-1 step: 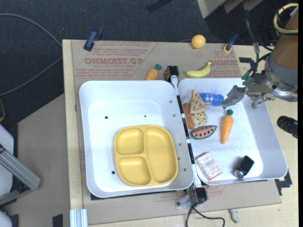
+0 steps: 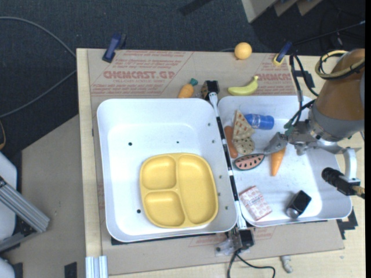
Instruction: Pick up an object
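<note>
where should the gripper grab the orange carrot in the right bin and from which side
Grip the orange toy carrot across its thicker upper half, coming straight down from above. It lies flat on the floor of the right white bin, pointing roughly up and down the picture, tip toward the near edge, so fingers would close across its narrow width. The gripper is already just above its top end.
</note>
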You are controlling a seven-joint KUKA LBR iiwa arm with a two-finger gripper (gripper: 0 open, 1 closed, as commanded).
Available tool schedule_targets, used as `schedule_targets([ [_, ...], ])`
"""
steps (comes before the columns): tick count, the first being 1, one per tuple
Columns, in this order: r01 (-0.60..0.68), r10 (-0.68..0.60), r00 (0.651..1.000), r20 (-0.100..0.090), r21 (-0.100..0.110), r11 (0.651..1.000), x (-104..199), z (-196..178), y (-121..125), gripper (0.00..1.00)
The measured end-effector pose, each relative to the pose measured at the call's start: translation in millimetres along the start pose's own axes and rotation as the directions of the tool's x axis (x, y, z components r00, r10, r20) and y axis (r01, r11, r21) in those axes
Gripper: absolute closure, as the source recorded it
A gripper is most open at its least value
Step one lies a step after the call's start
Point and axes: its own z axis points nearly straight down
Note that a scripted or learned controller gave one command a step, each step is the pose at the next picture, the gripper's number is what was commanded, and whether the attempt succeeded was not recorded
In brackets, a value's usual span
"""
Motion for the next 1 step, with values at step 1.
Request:
schedule_targets([
  [1, 0.001, -0.001, 1.0, -0.001, 0.001, 1.0, 1.4, 57.7, 19.6, 0.0],
])
